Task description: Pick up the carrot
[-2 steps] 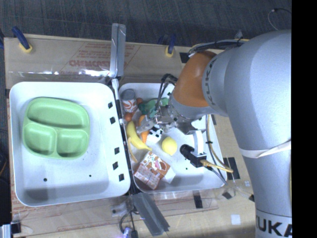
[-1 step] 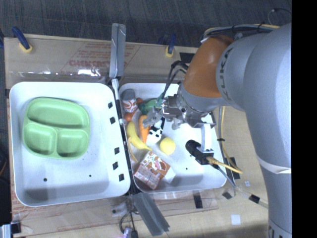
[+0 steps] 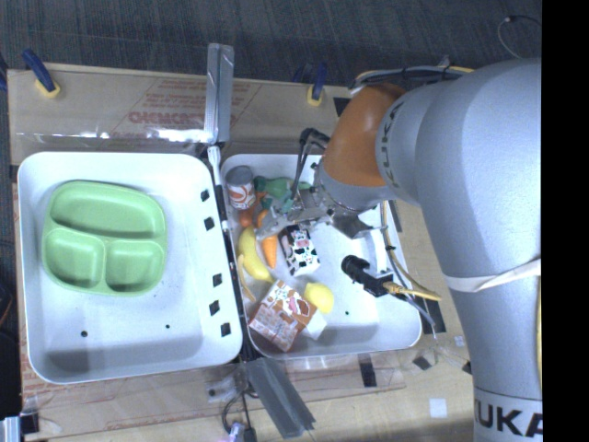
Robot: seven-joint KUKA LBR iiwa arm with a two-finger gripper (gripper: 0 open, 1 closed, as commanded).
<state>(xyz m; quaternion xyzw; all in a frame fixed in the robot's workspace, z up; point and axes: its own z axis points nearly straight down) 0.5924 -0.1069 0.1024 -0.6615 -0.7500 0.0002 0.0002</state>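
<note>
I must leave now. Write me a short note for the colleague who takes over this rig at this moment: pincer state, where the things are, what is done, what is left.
Pincer: low in the right bin, at its upper left; open or shut cannot be told.
Carrot: lying in the right bin, just below the pincer, between the banana and the black-and-white carton.
Also there: a small can, a lemon, a snack box.
Left bin: holds a green tray.
Done: arm is brought over the carrot.
Left: grasp the carrot and lift it; it is not yet seen held.
</note>
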